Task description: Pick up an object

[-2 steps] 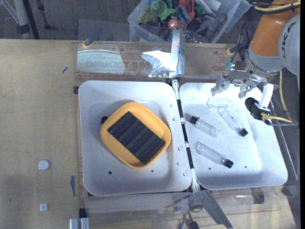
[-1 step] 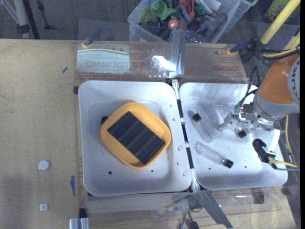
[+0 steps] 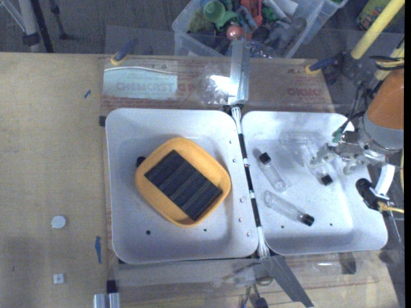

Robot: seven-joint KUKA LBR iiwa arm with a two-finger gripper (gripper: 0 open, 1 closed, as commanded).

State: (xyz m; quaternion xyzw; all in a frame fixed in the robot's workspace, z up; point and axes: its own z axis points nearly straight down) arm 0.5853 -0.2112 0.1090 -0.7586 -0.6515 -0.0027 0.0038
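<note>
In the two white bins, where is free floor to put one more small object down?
Left bin: the strip in front of the yellow pad and the back corners are bare. Right bin: the front right corner, past the lower vial, is bare. It is crowded around the gripper and the upper vial.

A yellow pad (image 3: 183,182) with a dark ribbed panel on top lies flat and turned at an angle in the middle of the left bin (image 3: 122,236), left of frame centre. In the right bin (image 3: 366,233), two clear tubes with black caps lie on their sides: the upper tube (image 3: 270,170) near the divider, the lower tube (image 3: 288,209) below it, slanting toward the lower right.
</note>
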